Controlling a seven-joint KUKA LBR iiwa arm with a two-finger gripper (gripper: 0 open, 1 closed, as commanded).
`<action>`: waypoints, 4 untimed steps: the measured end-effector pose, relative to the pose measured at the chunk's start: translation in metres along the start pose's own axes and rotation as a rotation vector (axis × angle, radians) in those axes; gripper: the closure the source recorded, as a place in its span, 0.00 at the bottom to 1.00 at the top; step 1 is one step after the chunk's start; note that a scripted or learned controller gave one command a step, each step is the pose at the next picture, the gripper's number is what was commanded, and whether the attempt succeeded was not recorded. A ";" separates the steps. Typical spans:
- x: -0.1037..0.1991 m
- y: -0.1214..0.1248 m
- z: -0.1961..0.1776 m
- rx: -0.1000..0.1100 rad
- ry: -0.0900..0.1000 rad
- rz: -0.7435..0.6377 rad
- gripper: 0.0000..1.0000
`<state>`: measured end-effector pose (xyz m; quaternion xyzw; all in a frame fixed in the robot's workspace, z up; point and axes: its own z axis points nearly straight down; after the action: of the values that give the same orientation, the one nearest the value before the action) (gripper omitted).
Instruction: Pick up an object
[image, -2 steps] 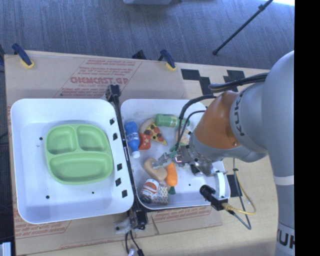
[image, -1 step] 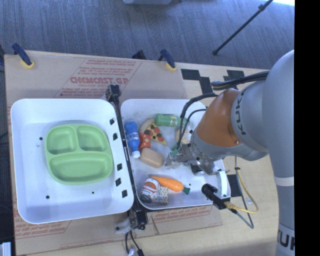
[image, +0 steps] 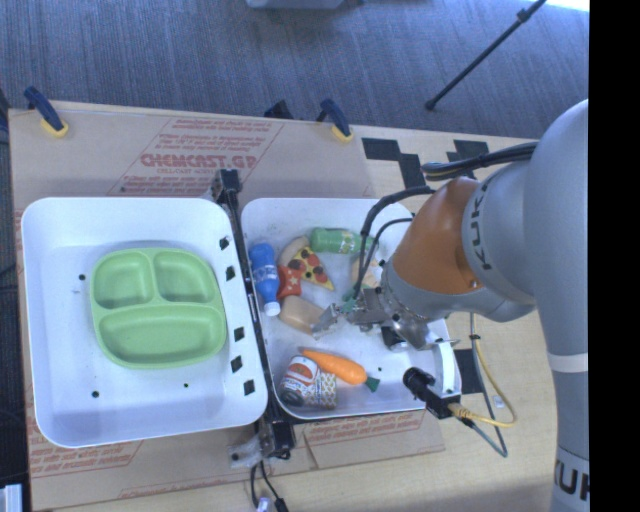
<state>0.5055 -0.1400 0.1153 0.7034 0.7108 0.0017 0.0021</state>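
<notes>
The arm reaches into the right bin (image: 262, 215), and its tool (image: 345, 315) sits low among the toys there. Whether the tool is released or clenched cannot be told from this view; the wrist housing covers most of it, and nothing is seen held.

Candidate objects, placed from the tool:
- A tan block-like toy (image: 300, 314) lies just beside the tip, on the side away from the arm, possibly touching.
- A pizza-slice toy (image: 304, 266) lies near, beyond the block toward the bin's far wall.
- A blue bottle (image: 264, 277) lies further out, near the wall shared with the left bin (image: 40, 300).
- A green bottle (image: 335, 240) lies near the far wall.
- A toy carrot (image: 336, 367) and a small printed can (image: 303, 381) lie on the near side, close together.

The left bin bears a green divided plate (image: 157, 305), well apart from the tool.

Judgement: the step in hand is closing on one item. The tan block is the closest target. To do it well, centre the tool over the block alone, keep clear of the pizza slice, close firmly, then lift straight up and confirm the hold.
</notes>
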 end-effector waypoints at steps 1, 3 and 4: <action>0.045 -0.030 0.024 0.010 0.002 0.002 0.00; 0.044 -0.029 0.014 0.011 0.002 0.000 0.00; 0.044 -0.029 0.005 0.014 0.002 -0.005 1.00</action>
<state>0.4763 -0.0961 0.1105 0.7015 0.7126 -0.0024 -0.0034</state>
